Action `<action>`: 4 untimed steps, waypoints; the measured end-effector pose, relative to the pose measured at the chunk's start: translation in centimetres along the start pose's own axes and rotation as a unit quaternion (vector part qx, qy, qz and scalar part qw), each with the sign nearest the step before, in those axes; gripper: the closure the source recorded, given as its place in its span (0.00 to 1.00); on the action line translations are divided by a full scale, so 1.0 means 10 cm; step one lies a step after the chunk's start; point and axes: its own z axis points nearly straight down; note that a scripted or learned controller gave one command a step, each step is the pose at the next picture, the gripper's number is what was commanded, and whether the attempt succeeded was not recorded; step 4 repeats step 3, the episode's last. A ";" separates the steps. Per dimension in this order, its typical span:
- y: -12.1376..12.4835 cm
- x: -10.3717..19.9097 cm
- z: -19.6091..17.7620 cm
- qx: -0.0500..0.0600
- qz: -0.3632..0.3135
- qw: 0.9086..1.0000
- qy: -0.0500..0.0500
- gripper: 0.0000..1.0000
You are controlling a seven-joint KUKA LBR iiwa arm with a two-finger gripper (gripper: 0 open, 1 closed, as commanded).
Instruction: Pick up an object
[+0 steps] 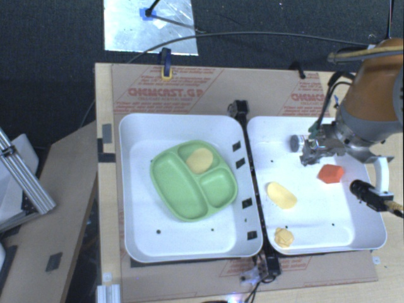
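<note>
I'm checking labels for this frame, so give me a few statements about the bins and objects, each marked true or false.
1. The green divided plate lies in the left bin. True.
2. A yellow item sits in one of the plate's compartments. True.
3. The orange block lies in the left bin. False: it lies in the right bin, beside the gripper.
4. The right bin holds three green objects. False: it holds the orange block, a pale yellow piece and a small yellow piece.
5. The arm enters from the left. False: from the right.
</note>
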 end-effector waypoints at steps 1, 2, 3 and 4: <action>-0.04 0.58 0.10 0.000 -0.001 1.000 0.001 1.00; -0.20 1.17 0.05 0.000 -0.001 1.000 0.001 1.00; -0.35 1.72 -0.01 0.000 -0.001 1.000 0.001 1.00; -0.35 1.72 -0.01 0.000 -0.001 1.000 0.001 1.00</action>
